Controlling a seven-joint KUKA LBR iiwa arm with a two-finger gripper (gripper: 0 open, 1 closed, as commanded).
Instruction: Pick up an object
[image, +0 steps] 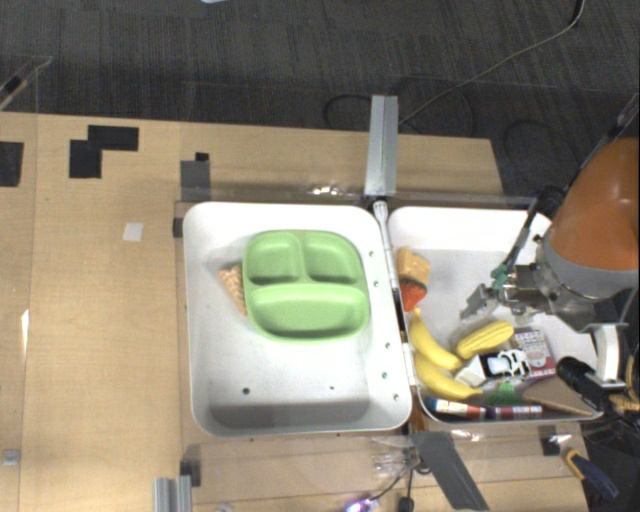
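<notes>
My gripper (484, 293) hangs over the middle of the right bin (455, 245), its fingers open with nothing between them. Just below it lies a short yellow banana-shaped piece (485, 338), close to the fingertips but apart from them. Two more yellow bananas (432, 355) lie along the bin's left wall. An orange and red toy (412, 278) sits above them. The orange band of the arm (600, 215) covers the bin's right side.
The left bin (290, 400) holds a green divided plate (302, 283) with a tan waffle-like piece (232, 288) at its left edge. Along the right bin's front wall lie a marker (480, 409), a small printed box (522, 355) and a flat brown item (555, 404).
</notes>
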